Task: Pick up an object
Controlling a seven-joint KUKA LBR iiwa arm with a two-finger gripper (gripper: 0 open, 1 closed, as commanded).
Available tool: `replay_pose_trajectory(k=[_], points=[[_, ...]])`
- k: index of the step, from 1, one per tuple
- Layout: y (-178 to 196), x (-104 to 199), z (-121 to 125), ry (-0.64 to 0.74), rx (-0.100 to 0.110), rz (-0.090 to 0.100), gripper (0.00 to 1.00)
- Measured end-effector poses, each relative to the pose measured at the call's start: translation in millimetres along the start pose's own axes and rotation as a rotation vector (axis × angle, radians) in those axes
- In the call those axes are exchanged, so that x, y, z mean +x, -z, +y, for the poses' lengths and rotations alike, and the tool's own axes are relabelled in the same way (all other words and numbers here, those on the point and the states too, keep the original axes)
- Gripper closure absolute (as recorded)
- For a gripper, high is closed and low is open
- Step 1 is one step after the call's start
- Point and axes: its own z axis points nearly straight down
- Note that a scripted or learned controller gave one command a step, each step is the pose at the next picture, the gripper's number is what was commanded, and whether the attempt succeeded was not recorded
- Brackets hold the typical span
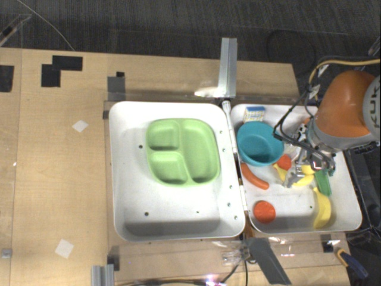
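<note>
Hovering low in the right bin (351,219), the gripper (302,170) sits over yellow pieces (303,177); I cannot tell whether it grips anything. At its 9 o'clock lies an orange sausage (255,177), at 10 a blue cup (259,143), at 5 a banana (322,210). Best to descend straight over one piece, clear of neighbours. At 9 o'clock, the left bin (128,159) holds a green tray (181,151).

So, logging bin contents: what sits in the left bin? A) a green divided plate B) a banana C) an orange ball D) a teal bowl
A: the green divided plate lies in the left bin; the bowl and banana are in the right bin.
</note>
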Motion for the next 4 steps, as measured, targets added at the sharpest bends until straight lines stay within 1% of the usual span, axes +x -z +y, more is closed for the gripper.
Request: replay_pose_trajectory(k=[4], points=[[0.9,0.2,-3.0,0.113,0.006,-0.005,0.00]])
